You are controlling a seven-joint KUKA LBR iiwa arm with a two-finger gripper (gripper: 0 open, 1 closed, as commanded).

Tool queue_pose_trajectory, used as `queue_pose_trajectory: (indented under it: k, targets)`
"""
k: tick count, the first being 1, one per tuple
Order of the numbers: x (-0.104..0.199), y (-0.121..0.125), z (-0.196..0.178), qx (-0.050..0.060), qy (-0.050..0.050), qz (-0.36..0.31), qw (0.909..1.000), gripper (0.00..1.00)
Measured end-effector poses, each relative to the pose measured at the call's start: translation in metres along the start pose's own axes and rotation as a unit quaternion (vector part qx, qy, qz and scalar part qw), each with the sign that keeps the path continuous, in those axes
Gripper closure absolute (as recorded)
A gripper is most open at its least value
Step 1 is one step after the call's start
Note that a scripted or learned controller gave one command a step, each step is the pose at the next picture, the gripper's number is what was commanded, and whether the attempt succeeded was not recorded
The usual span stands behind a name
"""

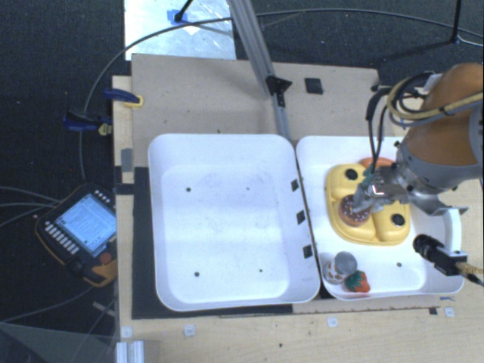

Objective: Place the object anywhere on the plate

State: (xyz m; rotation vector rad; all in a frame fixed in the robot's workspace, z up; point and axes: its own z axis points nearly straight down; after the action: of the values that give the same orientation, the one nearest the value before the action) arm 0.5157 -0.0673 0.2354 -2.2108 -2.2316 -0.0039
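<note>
Camera view — claw [372, 193] over yellow plate [369, 229], by a brown ring-shaped object [352, 209].

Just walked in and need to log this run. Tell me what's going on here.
The grey arm's hand is down over the yellow plate in the right bin, right at a round brownish object lying on the plate. A grey ball and a red-green item lie in the bin's near corner.

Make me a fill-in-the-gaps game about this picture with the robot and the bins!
The yellow plastic plate lies in the ___ white bin. The gripper is above the ___. A small grey ball sits beside a red and ___ toy. The robot's wrist band is ___.

Missing words: right; plate; green; orange
</note>
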Motion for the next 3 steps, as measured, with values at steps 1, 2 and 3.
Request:
queue_pose_trajectory:
  k: [1,2,3]
  targets:
    - [0.059,-0.011,-0.003,0.000,0.001,-0.001,1.0000,1.00]
    - [0.112,-0.005,0.005,0.000,0.000,-0.001,1.0000,1.00]
    - [0.159,-0.014,0.014,0.001,0.000,0.000,1.0000,1.00]
